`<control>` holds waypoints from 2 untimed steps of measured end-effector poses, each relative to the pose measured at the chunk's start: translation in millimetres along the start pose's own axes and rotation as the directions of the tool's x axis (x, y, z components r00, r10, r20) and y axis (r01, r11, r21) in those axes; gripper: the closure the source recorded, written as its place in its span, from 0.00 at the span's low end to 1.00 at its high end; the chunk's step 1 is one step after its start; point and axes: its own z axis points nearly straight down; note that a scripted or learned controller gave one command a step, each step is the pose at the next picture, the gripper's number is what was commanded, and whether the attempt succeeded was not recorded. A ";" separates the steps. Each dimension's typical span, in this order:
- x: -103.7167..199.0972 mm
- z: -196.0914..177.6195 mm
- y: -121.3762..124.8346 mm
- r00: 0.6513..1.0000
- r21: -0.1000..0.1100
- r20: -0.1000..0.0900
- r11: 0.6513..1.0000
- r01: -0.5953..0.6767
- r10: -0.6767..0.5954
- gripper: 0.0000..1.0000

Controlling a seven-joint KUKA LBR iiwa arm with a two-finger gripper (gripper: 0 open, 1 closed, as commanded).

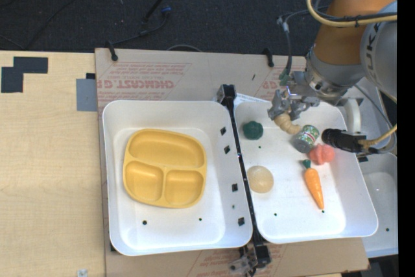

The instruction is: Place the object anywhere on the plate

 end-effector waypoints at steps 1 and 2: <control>48.1 5.6 9.5 1.000 -0.001 0.001 1.000 0.000 0.000 1.00; 92.5 8.4 0.8 1.000 0.001 0.001 1.000 -0.001 0.001 1.00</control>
